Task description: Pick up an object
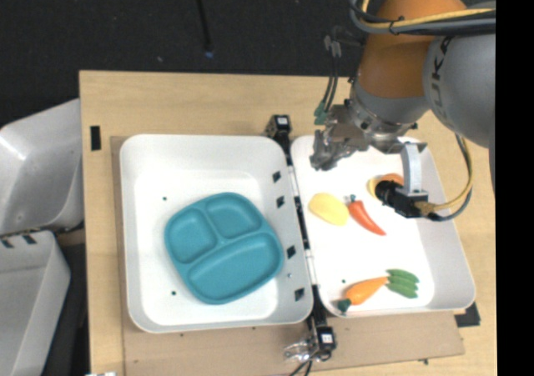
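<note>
Reaching in from the right, the arm sets its pincer (327, 155) above the right bin's (442, 270) upper left corner; whether it is apart or together cannot be told. Below it lie a yellow fruit (329, 209) touching a red pepper (365, 216), with a carrot (365, 290) and green pod (403, 282) near the front wall. The left bin (138, 199) on the surface (104, 99) carries a blue divided plate (222, 247).

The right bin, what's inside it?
In the right bin: a yellow lemon-like piece, a red chili pepper, a carrot and a green pod. The end effector and arm cover the bin's far end; something orange peeks out there.
</note>
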Robot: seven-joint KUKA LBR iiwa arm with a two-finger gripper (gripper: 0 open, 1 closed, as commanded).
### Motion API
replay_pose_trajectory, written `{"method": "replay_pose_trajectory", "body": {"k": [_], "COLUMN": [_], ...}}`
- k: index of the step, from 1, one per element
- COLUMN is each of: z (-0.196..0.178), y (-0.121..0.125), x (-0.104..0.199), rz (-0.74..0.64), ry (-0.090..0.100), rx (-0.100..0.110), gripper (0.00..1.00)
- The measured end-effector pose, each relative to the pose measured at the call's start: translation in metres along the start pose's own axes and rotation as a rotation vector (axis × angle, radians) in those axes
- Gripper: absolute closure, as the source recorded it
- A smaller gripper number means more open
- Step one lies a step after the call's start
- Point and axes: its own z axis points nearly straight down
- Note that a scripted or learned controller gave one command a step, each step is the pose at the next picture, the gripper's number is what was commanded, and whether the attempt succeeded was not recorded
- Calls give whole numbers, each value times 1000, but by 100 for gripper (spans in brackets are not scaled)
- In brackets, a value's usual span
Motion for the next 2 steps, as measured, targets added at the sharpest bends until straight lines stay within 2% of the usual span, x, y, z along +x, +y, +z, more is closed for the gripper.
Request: {"method": "replay_pose_trajectory", "body": {"k": [1,2], "z": [3,22], "y": [-8,-19], "x": [43,101], "rz": [0,-2], "ry": [0,0], "rx": [1,1], "gripper": [100,100]}}
